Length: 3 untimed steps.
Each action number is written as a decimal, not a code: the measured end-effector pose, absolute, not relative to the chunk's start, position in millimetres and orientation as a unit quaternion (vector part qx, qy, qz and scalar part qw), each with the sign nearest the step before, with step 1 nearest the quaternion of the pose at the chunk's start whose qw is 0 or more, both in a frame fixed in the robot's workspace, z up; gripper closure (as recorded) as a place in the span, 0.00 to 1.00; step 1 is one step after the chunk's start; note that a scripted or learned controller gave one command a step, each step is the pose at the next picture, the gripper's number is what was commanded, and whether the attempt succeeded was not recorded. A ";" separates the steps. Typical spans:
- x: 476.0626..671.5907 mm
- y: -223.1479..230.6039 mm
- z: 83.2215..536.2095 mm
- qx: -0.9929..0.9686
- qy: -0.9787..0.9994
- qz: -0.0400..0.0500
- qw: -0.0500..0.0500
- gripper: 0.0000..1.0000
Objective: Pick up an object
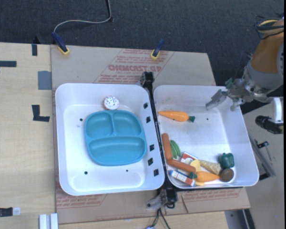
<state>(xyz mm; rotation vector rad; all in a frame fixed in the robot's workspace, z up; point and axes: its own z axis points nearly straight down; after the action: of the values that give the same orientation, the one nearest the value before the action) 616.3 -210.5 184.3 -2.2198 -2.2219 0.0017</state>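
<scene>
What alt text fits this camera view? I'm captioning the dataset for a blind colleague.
A grey robot arm's gripper hovers at the right bin's far right rim, holding nothing. That bin holds a toy carrot and a pile of toy food; the left bin holds a blue divided plate and a small round white object.

Well behind the claw (222, 100) lay dark carpet (181, 13), a thin cable (93, 18) trailing across it. Left of the claw, printed cardboard (128, 68) covered the pale wooden tabletop (19, 142), held by yellow clamps (61, 46).

Red print on the cardboard sheet (128, 68) under the bins reads "CHEMCAST".
</scene>
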 end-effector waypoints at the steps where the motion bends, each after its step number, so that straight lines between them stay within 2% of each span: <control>1: 648.6 -159.3 86.8 -0.706 -0.708 -0.001 -0.002 0.00; 2: 664.2 -70.4 185.5 -0.706 -0.708 -0.001 0.000 0.00; 3: 656.9 -46.3 184.1 -0.707 -0.708 0.001 0.001 0.00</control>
<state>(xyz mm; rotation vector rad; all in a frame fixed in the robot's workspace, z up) 656.9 -46.3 184.1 -2.2191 -2.2223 0.0019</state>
